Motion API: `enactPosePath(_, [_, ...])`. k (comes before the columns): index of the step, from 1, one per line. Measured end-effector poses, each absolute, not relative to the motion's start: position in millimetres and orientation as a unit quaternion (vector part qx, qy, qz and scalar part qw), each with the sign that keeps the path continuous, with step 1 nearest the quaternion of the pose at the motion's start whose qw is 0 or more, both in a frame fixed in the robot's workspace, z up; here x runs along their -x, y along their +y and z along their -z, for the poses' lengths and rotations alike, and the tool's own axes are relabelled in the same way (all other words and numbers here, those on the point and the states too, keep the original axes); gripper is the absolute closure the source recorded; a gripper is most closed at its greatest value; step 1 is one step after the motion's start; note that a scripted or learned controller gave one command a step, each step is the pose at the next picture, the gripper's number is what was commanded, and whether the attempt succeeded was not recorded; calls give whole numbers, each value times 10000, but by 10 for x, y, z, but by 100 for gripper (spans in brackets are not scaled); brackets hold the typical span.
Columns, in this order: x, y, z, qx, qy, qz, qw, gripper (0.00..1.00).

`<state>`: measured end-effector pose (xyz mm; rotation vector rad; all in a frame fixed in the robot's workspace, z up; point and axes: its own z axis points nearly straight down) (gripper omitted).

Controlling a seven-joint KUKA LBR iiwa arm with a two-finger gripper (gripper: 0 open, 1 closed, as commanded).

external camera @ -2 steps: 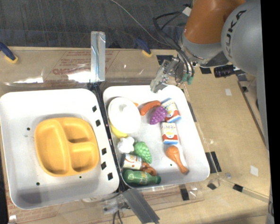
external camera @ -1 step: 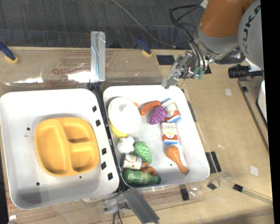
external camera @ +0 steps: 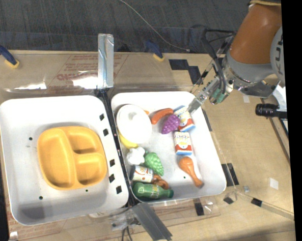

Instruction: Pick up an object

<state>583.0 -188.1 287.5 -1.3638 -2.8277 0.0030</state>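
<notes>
My gripper (external camera: 200,101) hangs over the upper right corner of the right bin (external camera: 214,159), tilted down to the left, with nothing seen held in it. Just below its tip lies a small blue and white carton (external camera: 185,118). Beside that are purple grapes (external camera: 170,123) and an orange sausage (external camera: 161,115). A red and white carton (external camera: 182,143) and a chicken drumstick (external camera: 190,170) lie lower on the right. A white bowl (external camera: 133,122) sits at the bin's upper left.
The left bin (external camera: 13,126) holds a yellow divided plate (external camera: 71,157). In the right bin's lower left lie a white garlic (external camera: 136,155), a green vegetable (external camera: 154,163), a small bottle (external camera: 146,174) and a green bottle (external camera: 153,191). A metal post (external camera: 105,61) stands behind the bins.
</notes>
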Motion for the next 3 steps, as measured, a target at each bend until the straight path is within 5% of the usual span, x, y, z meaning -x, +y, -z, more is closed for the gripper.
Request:
enactPosePath(1, [-6139,-2062,-2892,4668,-8844,-6,-9,100])
enactPosePath(2, [-6549,-1572,-2060,3388,-9409,-2,21,100])
enactPosePath(3, [-6567,-1568,-2191,3360,-9419,-6,-9,100])
